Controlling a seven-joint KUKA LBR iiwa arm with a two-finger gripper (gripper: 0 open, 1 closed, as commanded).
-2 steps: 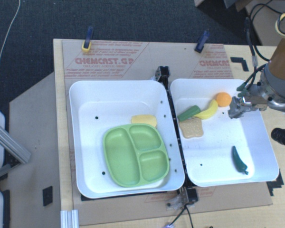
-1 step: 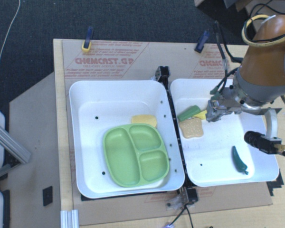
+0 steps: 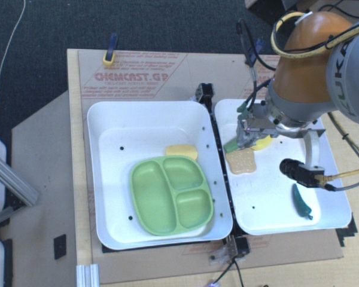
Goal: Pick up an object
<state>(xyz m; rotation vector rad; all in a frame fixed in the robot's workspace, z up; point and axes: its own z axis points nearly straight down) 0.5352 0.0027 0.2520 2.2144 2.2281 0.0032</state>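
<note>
Tan slab (image 3: 242,161) lies flat in right bin (image 3: 269,214), near its left wall | hand (image 3: 246,137) hangs just above its upper edge | grip state: cannot tell | next move: likely straight down.

The arm (image 3: 341,70) is big and grey, with a shiny orange band (image 3: 308,58). Thin cables (image 3: 287,23), yellow and black, loop around it.

A flat tan toast-like piece (image 3: 242,162) lies in the right bin (image 3: 275,217), beside its left wall
</note>
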